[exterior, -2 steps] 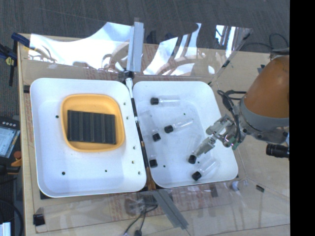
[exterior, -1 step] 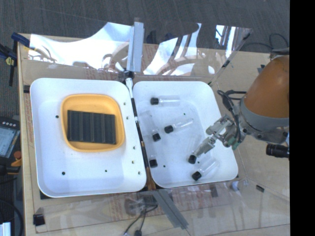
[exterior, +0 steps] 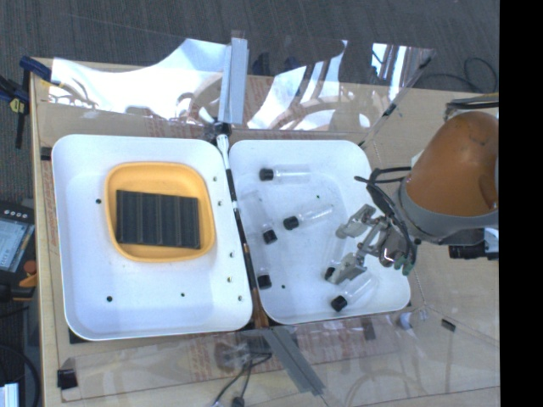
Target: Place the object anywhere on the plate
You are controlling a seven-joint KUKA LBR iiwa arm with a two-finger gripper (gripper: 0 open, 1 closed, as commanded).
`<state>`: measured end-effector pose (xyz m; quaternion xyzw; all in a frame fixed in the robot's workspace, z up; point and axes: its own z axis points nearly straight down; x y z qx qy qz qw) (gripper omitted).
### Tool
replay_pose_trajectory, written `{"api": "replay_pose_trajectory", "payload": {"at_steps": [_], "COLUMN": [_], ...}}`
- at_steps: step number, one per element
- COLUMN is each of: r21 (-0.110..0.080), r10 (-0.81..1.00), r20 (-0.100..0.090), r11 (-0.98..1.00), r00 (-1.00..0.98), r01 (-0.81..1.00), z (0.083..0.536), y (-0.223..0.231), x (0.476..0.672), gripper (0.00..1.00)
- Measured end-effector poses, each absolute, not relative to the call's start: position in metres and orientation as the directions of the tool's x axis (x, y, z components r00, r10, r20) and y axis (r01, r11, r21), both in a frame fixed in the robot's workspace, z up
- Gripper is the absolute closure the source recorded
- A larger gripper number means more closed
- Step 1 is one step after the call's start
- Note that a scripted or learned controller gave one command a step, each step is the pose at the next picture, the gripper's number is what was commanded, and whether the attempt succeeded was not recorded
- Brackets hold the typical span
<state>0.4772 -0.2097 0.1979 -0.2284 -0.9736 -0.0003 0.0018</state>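
Note:
A yellow plate [exterior: 158, 179] with a dark ridged insert lies in the left bin [exterior: 81, 295]. Several clear vials with black caps are scattered in the right bin [exterior: 293, 310]. One vial [exterior: 286, 175] lies near the far wall, another vial [exterior: 307, 217] near the middle, and a third vial [exterior: 349, 296] by the near right corner. My gripper [exterior: 347, 248] hangs over the right side of the right bin, its fingers spread apart with nothing seen between them. A black cap [exterior: 331, 273] sits just beside the lower fingertip.
Loose black-capped pieces [exterior: 270, 236] lie along the right bin's left side. A metal divider [exterior: 233, 66] and clear plastic sheeting stand behind the bins. The arm's orange band [exterior: 454, 164] looms over the bench's right edge.

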Motion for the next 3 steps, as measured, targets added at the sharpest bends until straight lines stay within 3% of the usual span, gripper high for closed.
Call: {"api": "replay_pose_trajectory", "payload": {"at_steps": [1,2,3], "r21": [0.000,0.002,0.000], "r10": [0.208,-0.097,-0.414], "r20": [0.004,0.005,-0.001], "r11": [0.978,0.995,0.910], "r00": [-0.978,-0.995,-0.910], "r01": [0.208,-0.097,-0.414], "z": [0.207,0.205,0.196], "y": [-0.155,-0.137,-0.114], "x": [0.477,0.477,0.511], "gripper": [0.00,0.00,0.00]}}
